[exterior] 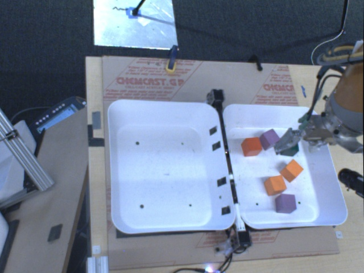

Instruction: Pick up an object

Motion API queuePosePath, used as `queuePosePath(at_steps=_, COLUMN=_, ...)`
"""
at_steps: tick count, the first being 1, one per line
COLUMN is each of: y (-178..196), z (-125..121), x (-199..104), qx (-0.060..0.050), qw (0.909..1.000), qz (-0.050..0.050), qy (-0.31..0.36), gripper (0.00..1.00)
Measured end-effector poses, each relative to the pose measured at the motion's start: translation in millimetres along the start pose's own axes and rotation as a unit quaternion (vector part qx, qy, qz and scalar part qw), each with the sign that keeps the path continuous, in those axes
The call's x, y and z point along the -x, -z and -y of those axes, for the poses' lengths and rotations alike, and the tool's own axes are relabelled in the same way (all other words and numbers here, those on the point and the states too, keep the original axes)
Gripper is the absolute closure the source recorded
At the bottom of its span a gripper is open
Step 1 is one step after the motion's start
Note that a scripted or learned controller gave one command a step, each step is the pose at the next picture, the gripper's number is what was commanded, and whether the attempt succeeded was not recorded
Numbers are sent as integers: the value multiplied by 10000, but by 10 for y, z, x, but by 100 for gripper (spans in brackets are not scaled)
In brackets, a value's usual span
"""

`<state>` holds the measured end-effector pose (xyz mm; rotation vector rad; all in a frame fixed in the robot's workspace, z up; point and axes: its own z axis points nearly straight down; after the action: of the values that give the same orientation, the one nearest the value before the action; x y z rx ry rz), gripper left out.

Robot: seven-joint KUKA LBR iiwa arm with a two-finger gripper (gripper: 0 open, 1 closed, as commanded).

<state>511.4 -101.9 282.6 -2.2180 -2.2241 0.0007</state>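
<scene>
Dark green block (292,150), small and mostly hidden, is taken as the likely target; it lies in the right shallow white plastic bin (327,209), upper middle, just under the grey two-finger gripper (286,144). Whether the jaws are open or shut cannot be told (the gripper body blocks the tips), so no grasp is claimed. The gripper is placed low over the block, consistent with a pick attempt at that spot. Loose cubes are scattered around it: a purple cube (269,137) just left of the gripper, an orange-red cube (251,147) further left near the bin divider, two orange cubes (292,170) (274,185) below, and another purple cube (285,203) near the front wall. The left white bin (122,152) is noted beside it. Crowding by the nearest purple cube is judged a risk for a clean grasp.
</scene>
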Motion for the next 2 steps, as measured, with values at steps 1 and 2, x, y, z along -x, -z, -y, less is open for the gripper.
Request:
queuePosePath(at_steps=1, y=-1411, z=-568, x=263, qx=-35, qw=10000, qz=0, qy=-8, gripper=0)
queuePosePath(at_steps=2, y=-1864, z=-921, x=58, qx=4, qw=10000, qz=-3, qy=-2, gripper=0)
